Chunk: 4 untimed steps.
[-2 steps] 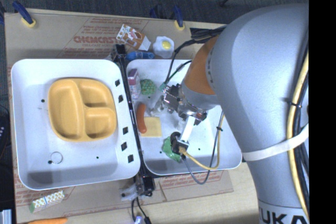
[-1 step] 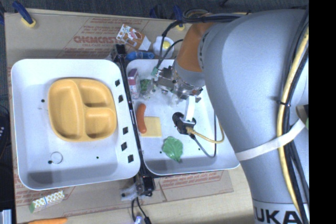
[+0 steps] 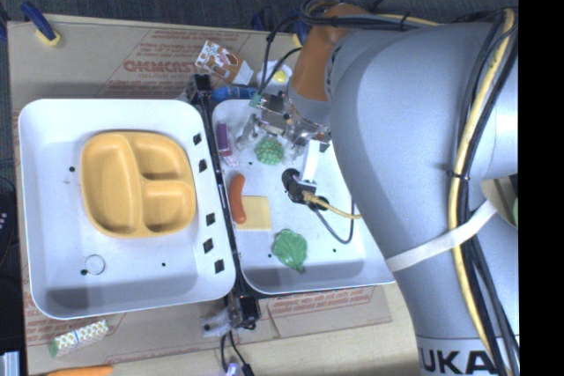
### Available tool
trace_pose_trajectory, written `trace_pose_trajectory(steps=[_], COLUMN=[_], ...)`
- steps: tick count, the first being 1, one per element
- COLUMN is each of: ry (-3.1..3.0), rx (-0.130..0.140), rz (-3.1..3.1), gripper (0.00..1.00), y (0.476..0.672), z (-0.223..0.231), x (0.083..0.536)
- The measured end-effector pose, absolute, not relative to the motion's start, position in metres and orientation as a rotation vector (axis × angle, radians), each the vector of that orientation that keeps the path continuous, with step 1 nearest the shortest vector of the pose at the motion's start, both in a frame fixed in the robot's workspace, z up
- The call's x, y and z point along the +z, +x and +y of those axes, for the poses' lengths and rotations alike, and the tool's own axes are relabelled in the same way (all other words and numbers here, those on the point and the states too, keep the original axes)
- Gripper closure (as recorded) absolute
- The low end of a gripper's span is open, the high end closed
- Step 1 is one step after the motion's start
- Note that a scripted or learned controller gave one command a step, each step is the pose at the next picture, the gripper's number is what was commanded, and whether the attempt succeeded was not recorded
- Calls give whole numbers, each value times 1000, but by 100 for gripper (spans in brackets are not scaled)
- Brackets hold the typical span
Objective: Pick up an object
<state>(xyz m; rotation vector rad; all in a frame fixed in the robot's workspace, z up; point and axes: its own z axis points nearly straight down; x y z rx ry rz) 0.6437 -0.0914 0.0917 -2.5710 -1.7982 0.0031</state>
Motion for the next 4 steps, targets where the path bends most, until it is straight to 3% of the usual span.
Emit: trace_pose_trajectory(steps=[1, 2, 3, 4], ry=[-2924, -2917, -2907, -2906], rx=[7, 5, 12, 13], rz=[-1132, -1155, -1169, -1168], gripper=[0, 0, 100, 0], y=[553, 616, 616, 616], z=[-94, -95, -93, -93], x=[91, 92, 101, 101])
